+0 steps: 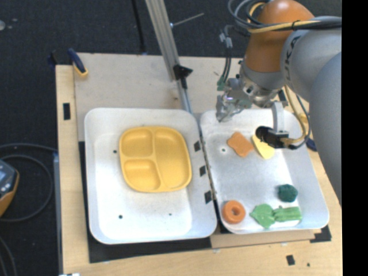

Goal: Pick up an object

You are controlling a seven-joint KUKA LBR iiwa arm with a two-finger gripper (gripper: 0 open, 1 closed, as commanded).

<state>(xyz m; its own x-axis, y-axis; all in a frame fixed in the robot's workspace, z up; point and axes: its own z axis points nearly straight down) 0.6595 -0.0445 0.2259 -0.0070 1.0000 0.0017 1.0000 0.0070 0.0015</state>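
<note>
I can't tell how my gripper is set; it hangs over the right bin's far left corner, nothing visibly held. The orange block lies just nearer than it, the yellow piece beside that block on the right. I judge the block the likeliest pick, being closest. The arm reaches in from the right, wrist down, orange band above the block.

Divided plate in left bin, ring and block in right bin
</note>
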